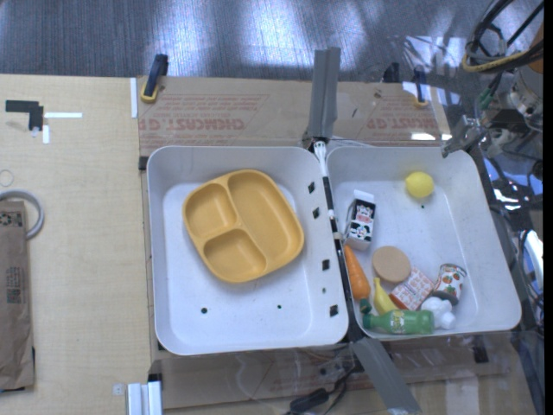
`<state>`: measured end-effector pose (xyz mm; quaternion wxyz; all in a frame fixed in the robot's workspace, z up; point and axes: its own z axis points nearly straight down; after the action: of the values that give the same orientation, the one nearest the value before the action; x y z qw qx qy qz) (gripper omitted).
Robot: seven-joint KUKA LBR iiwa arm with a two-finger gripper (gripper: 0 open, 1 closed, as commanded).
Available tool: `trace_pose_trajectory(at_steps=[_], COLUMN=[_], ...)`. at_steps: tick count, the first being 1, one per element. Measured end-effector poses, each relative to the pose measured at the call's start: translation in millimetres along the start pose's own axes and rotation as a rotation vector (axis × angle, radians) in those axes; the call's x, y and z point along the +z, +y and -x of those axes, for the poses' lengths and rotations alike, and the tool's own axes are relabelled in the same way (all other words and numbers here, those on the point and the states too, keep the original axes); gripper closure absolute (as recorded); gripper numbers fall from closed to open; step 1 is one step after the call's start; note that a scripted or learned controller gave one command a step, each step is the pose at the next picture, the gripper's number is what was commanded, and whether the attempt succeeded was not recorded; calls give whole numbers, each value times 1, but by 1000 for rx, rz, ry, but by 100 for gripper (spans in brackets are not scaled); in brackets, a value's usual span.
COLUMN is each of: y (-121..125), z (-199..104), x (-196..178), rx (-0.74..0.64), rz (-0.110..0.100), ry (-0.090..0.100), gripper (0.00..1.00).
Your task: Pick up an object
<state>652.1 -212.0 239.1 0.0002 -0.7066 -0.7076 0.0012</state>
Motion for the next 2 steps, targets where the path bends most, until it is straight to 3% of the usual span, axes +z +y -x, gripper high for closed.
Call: trace_pose_trajectory(at_steps=[1, 2], y=[7, -34], z=[3, -17], x=[139, 147], rx=[-135, -191], rz=[-7, 3], ry=[12, 0], gripper=[0, 0])
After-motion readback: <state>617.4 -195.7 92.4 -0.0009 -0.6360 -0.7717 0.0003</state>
